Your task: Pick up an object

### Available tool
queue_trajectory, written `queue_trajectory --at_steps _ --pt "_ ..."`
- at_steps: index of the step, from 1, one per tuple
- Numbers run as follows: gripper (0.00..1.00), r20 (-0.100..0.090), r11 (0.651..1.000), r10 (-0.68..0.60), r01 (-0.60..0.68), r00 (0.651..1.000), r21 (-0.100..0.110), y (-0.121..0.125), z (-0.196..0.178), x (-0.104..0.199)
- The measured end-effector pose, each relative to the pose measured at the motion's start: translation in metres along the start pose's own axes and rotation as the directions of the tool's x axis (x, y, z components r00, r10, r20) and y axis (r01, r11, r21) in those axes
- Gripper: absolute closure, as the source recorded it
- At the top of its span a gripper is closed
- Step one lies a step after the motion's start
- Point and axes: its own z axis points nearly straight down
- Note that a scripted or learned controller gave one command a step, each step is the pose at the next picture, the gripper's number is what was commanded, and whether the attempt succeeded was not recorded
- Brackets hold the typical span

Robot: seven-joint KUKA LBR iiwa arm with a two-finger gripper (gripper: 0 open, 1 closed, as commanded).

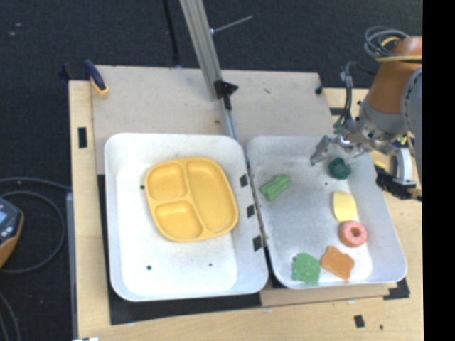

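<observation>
on the tan surface (163, 98) two white bins sit side by side, touching along their inner edges. the left bin (128, 261) carries a yellow divided plate (190, 197) with three compartments, lying a little above the bin's middle. the right bin (298, 212) holds the small things. the grey arm (387, 98) with its orange band reaches in from the right over this bin's upper right corner, and its jaws (333, 151) hang there; whether they are apart or together cannot be told from this angle. a dark green round piece (339, 168) lies just beside and below them, not seen between the fingers. well apart to the left lies a light green oblong piece (274, 186). down the right side come a yellow block (344, 207), then a pink ring (352, 233) just below it, then an orange piece (338, 263) and a green lump (306, 268) side by side near the bottom edge. a metal pole (202, 45) rises at a slant behind the bins.
</observation>
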Motion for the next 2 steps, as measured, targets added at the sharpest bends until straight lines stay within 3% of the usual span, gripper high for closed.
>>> queue_trajectory --at_steps 1,2 --pt "1.0 0.002 1.0 -0.003 0.003 1.0 0.0 0.0 -0.008 -0.001" --pt "1.0 -0.005 1.0 0.0 0.0 1.0 0.007 -0.002 -0.065 0.007"
